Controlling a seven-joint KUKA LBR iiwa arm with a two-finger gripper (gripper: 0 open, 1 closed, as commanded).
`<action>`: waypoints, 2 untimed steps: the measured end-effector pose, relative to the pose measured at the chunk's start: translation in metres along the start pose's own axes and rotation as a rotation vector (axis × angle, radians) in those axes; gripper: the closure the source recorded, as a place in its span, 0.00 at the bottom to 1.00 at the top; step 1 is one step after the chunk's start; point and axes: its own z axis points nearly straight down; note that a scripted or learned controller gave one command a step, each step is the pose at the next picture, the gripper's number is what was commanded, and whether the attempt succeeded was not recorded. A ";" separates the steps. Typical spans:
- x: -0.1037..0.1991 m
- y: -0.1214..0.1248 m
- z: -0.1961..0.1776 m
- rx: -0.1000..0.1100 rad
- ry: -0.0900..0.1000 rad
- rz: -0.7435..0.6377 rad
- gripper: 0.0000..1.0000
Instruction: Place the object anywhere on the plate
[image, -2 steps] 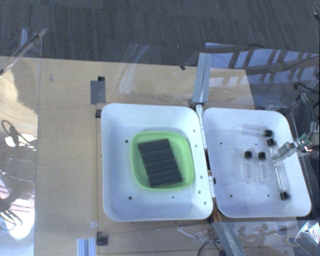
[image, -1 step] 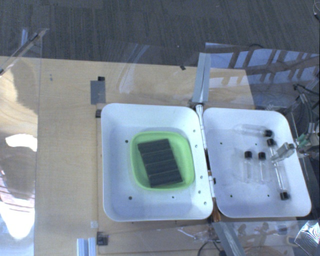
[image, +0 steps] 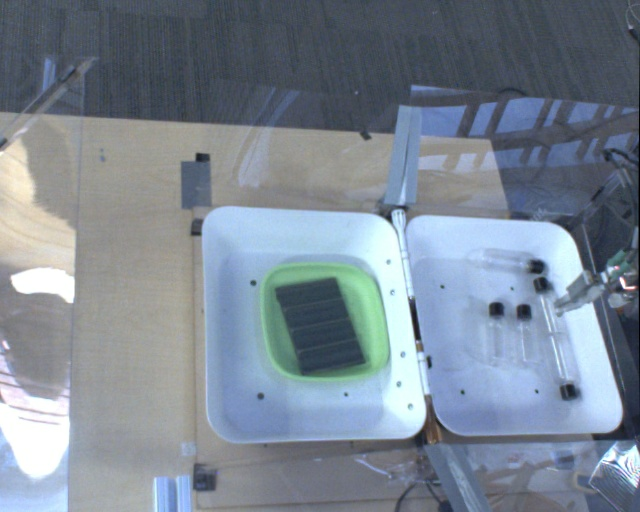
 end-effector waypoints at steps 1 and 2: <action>0.000 0.000 0.006 0.001 0.002 0.052 0.00; 0.000 0.000 -0.023 0.001 0.000 0.114 0.00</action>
